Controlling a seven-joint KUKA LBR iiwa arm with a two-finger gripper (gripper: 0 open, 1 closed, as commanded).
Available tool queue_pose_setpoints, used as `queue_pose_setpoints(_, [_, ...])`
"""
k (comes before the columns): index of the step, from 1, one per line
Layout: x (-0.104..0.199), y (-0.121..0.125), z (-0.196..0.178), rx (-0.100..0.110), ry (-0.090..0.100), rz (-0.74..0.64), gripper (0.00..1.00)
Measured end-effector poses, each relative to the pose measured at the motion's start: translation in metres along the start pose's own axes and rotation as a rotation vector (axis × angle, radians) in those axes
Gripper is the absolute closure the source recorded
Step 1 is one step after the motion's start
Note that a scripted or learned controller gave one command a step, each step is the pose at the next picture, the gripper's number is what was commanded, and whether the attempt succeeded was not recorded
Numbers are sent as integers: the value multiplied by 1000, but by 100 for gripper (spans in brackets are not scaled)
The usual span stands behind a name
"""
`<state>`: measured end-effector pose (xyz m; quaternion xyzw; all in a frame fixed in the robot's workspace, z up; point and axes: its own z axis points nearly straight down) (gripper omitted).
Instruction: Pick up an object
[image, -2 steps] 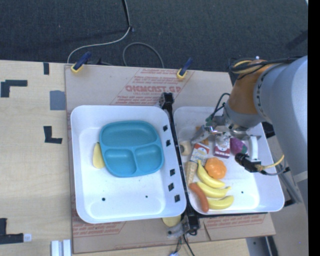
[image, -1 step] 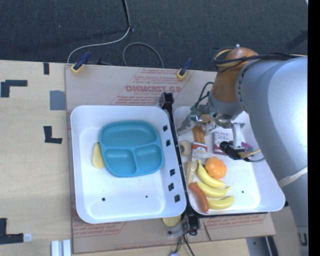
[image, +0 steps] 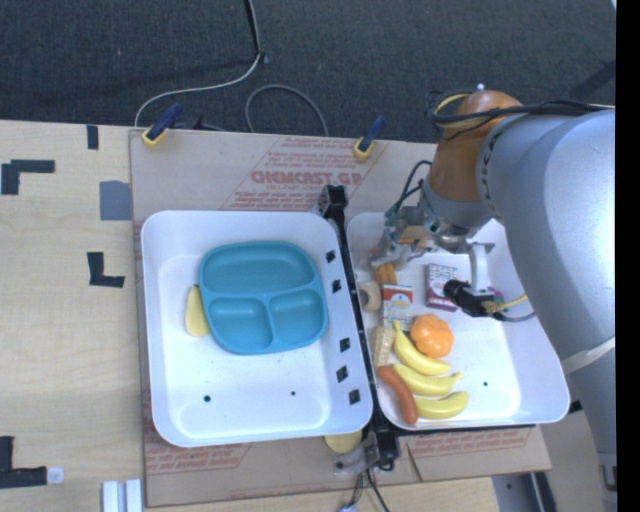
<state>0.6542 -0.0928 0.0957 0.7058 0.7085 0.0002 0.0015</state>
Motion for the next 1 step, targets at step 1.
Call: queue_pose_setpoints(1, [83, -49, -93, 3, 5, -2, 100])
